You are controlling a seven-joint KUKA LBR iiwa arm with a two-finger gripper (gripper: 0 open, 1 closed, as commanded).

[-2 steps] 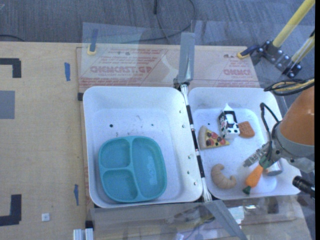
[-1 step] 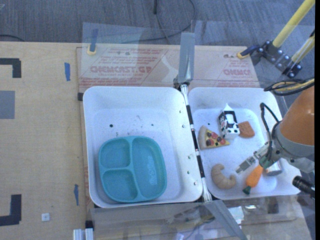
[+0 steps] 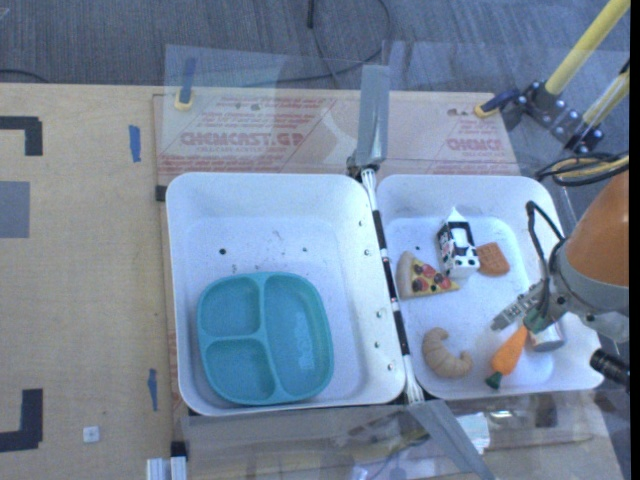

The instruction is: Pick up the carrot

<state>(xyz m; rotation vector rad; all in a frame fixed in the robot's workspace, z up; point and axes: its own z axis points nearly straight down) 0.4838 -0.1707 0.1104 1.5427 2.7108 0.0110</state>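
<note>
bright, even overhead light; the two shallow white plastic bins (image 3: 270, 193) look slightly washed out, shadows are faint, and the whole picture is mildly soft and grainy.

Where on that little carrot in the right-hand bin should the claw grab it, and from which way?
Probably across the carrot's orange middle, coming down from above. It lies flat on the right bin's floor, slanted, green tip toward the front rim, so fingers should straddle its narrow width. The gripper is already at its upper end.
</note>
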